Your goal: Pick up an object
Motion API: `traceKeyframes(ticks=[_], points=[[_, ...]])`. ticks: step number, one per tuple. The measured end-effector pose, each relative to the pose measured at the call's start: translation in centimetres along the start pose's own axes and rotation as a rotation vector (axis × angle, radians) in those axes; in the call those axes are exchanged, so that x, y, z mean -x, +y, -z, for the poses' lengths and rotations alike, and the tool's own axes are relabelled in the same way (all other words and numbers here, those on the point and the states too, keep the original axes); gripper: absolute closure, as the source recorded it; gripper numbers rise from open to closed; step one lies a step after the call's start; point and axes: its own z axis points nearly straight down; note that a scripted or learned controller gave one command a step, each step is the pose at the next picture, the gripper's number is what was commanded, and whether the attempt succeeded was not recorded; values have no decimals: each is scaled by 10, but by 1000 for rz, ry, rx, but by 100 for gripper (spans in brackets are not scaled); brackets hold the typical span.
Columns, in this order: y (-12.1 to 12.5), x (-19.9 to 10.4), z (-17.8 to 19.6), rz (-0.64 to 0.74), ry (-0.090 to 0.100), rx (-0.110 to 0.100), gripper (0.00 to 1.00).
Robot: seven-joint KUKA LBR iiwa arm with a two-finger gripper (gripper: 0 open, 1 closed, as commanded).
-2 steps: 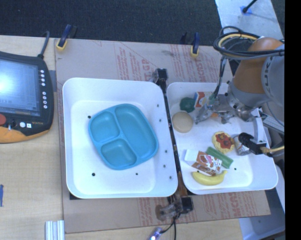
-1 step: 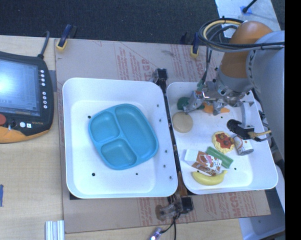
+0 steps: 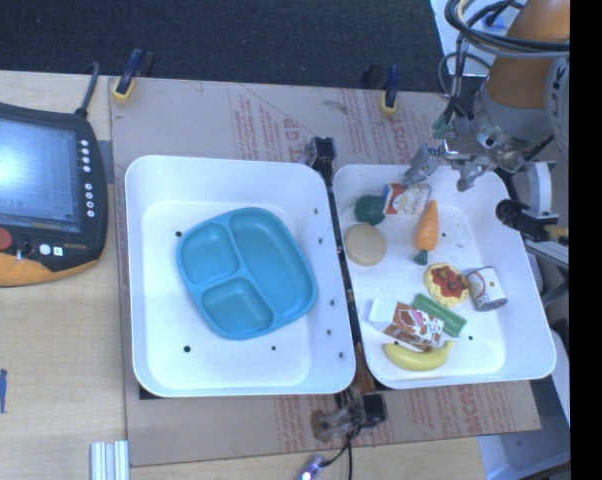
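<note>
Gripper: fingers spread apart, holding nothing, poised over the far edge of the right bin; left fingertip just above a small red-and-white packet, contact hard to judge. Carrot: right bin, near the gripper, long axis roughly up-down in view, thin end toward the gripper, green top toward the pizza slice. Also right bin: green lump, tan ball, can, banana partly under a box; left bin: blue divided plate.
</note>
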Motion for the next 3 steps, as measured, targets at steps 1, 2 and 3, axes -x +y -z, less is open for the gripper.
traceKeyframes(ticks=[1, 2, 3], points=[[-58, 39, -103, 2, -1, -5, 0], [-125, 58, -107, 2, 0, -3, 0], [-136, 7, -107, 5, 0, -2, 0]])
